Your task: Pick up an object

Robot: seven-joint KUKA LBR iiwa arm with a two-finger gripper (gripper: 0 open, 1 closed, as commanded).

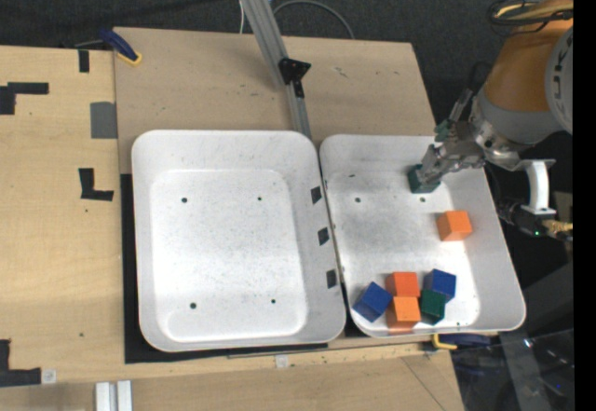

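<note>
My gripper (426, 178) hangs low over the upper right part of the right bin (372, 213), reaching in from the right. Its dark tip sits close to the bin floor, and a dark teal shape shows at the tip; I cannot tell whether that is a block or part of the gripper. An orange block (454, 225) lies alone just below and right of the tip. At the bin's near edge a cluster lies together: a blue block (372, 300), two orange blocks (404, 284) (405, 310), a second blue block (442, 283) and a green block (432, 306).
The left bin (223, 232) lies beside the right one, their rims meeting at the middle. A grey metal bar (270, 36) slants down from the top to the bins' far edge. Black tape marks lie on the bench at the left.
</note>
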